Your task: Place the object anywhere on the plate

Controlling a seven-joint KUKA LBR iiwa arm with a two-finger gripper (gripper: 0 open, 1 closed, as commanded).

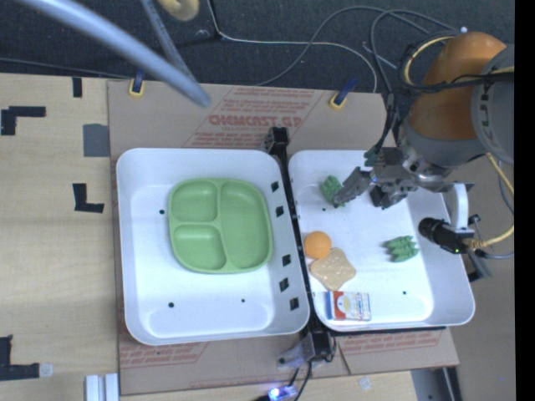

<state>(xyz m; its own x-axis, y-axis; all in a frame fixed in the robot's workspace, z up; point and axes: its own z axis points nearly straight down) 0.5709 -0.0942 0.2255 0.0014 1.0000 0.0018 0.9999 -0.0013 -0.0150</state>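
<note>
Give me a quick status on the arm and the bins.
Gripper low in right bin, at green toy; grasp unclear. Green plate in left bin, nothing on it. Path across looks unobstructed.

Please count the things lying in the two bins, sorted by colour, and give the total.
Green: 3, the plate and two small green pieces
Orange: 1, the ball
Tan: 1, the cracker
White with red and blue: 1, the packet
Total: 6
</note>
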